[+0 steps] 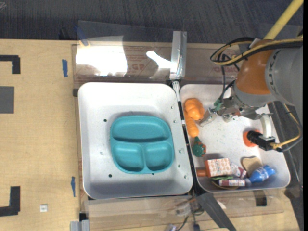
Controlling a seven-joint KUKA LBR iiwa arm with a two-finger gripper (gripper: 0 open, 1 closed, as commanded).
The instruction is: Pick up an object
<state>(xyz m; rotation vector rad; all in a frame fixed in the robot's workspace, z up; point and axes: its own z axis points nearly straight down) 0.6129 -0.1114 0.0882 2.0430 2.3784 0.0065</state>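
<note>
In the left white bin [91, 105] lies a teal plastic divided plate [142, 143], flat and alone, with three compartments. Just across the shared rim, the right white bin [226, 138] holds the loose things: a lumpy orange plastic fruit [194, 109] against its left wall, a smaller orange piece [192, 128] below it, then a small green toy [198, 149]. Along the near edge sit a red-and-white printed carton [219, 167], a brown heart-shaped piece [249, 163] and a blue plastic bottle [261, 173]. The gripper [226, 110] hangs low over the upper middle of this bin, near the lumpy fruit but apart from it; whether its fingers are spread or pressed together cannot be told, and nothing is visibly between them. The step in hand looks like the approach. The next move probably calls for settling squarely over one object, likely the nearby fruit, before closing.
</note>
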